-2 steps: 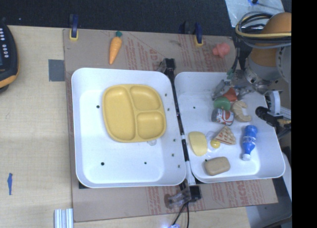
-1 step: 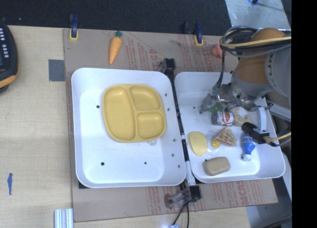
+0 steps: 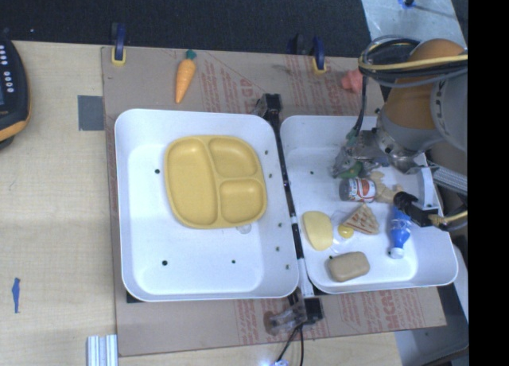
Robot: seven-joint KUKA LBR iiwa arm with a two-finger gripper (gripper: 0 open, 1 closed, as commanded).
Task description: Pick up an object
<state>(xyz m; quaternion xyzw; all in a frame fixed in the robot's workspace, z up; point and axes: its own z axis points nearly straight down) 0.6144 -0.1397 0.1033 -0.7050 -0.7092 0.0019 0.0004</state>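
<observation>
The arm (image 3: 417, 94) reaches down into the right bin (image 3: 318, 138), its gripper (image 3: 355, 161) low over a small can (image 3: 359, 189), with a yellow piece (image 3: 319, 230), a wedge of toy pizza (image 3: 363, 220), a tan block (image 3: 348, 266) and a blue bottle (image 3: 398, 237) nearby. The left bin (image 3: 143, 261) holds a yellow divided plate (image 3: 215, 181). A toy carrot (image 3: 184, 76) lies on the board behind it.

Toy carrot (image 3: 184, 76) on the bench (image 3: 56, 197)

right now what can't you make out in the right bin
- Claw: its fingers are a dark blur under the arm's wrist, so open or shut is unclear.
- Can: label too small to read; the claw covers its top.
- Blue bottle: a black part overlaps its upper end.
</observation>
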